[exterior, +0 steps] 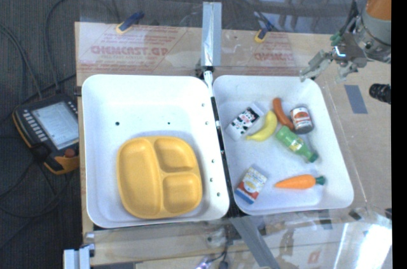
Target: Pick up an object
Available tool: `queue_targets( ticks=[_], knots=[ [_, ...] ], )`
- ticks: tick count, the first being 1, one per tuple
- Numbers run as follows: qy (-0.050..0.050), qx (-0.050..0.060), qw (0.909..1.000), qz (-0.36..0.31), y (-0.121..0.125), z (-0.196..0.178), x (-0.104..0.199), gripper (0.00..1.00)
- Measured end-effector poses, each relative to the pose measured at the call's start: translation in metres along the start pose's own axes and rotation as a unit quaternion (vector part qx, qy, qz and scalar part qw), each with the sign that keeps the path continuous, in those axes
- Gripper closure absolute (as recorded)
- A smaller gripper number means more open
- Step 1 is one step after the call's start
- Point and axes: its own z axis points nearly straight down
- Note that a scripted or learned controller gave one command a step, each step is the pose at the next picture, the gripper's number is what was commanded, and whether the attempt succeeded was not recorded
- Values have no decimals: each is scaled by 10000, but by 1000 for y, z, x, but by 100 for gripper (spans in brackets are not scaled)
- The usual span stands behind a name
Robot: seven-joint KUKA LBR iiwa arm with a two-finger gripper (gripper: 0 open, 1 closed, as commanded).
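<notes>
Taking the right bin (331, 134) as landmark: left of it a yellow divided tray (160, 176) lies in the left bin (102, 102). Inside it, left to right: cow-print carton (245, 122), small box (251, 184), banana (264, 128), sausage (281, 112), green bottle (296, 145), can (301, 119), carrot (297, 182). The gripper (332, 62) hangs above its upper right corner, jaws spread wide, holding nothing. The carrot lies apart from the rest, so descending there should be cleanest. Cables and a pendant (49, 129) lie on the carpet far left.

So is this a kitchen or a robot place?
Probably a robot lab, not a kitchen: a robot arm's gripper hangs over two white bins, the food like the carrot looks like toys, and a control tablet lies nearby with cables.
</notes>
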Motion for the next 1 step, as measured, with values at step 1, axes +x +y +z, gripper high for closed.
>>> queue_targets(
  ticks=[1],
  knots=[
    [-15,6,9979,-654,3,105,-2,0]
  ],
)
